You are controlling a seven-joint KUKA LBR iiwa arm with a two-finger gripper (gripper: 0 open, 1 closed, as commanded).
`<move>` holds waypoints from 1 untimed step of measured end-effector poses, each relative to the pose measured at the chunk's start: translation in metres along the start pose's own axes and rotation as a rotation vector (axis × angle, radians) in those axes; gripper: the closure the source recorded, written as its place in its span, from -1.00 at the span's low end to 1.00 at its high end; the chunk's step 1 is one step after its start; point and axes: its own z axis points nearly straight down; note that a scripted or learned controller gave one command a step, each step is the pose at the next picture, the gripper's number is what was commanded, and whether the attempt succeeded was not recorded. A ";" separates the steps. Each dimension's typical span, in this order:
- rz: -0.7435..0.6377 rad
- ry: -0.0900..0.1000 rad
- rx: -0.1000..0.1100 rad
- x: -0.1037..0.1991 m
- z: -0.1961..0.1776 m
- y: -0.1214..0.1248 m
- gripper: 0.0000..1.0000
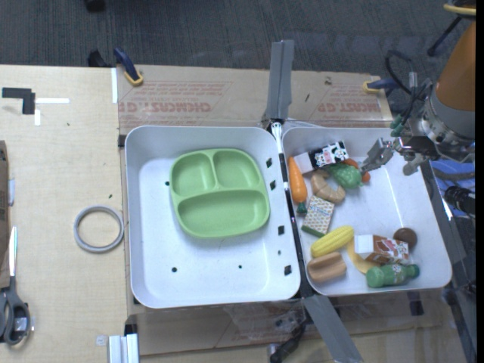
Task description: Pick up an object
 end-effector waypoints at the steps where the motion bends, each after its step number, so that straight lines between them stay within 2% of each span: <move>1: -0.001 0.000 -0.002 -0.009 0.152 0.038 -1.00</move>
